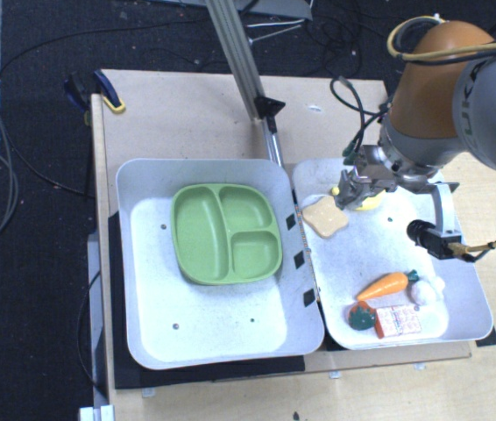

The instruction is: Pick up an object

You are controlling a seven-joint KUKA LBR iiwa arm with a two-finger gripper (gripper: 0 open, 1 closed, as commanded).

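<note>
My gripper [350,196] hangs low over the far left part of the right bin [467,318]. A tan slice of bread [322,219] lies just to its left and below, close to the fingertips. A yellow object [370,203] peeks out right beside the gripper, mostly hidden by it. Near the bin's front lie an orange carrot [383,286], a red and white carton [398,321], a small red and green item [361,317] and a white object [427,291].
The left bin [143,323] holds a green divided plate [227,233]. A black camera-like fixture [429,238] sticks into the right bin from the arm. A metal pole [239,51] slants down to the bins' far edge.
</note>
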